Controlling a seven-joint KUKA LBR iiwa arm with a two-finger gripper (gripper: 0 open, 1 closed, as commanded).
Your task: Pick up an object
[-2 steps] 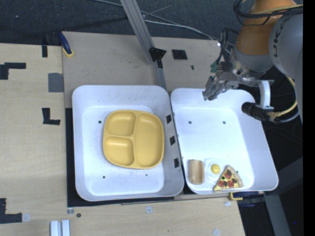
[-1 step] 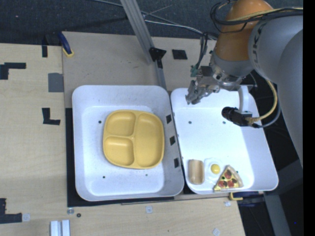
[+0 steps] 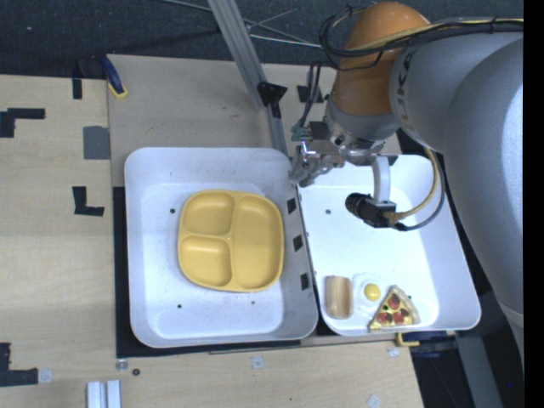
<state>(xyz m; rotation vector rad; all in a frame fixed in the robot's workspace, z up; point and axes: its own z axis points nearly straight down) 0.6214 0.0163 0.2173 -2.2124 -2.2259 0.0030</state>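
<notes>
Still at the approach step, judging by the layout: nothing gripped yet. Nearest, along the front wall of the right bin [image 3: 442, 253], 3 candidates side by side: toy bread slice [image 3: 338, 297], fried egg [image 3: 371, 292], pizza slice [image 3: 394, 309]. Farther back, above that bin's rear left corner, gripper [image 3: 308, 167], well apart from all 3; finger state impossible to tell. Next: travel forward, then descend.

Yellow divided plate [image 3: 230, 240] in the white left bin [image 3: 153, 228]. The white right bin [image 3: 442, 253] has a tan bread piece [image 3: 338, 297], white egg with yellow yolk [image 3: 371, 292], and red-dotted yellow pizza slice [image 3: 394, 308].
</notes>
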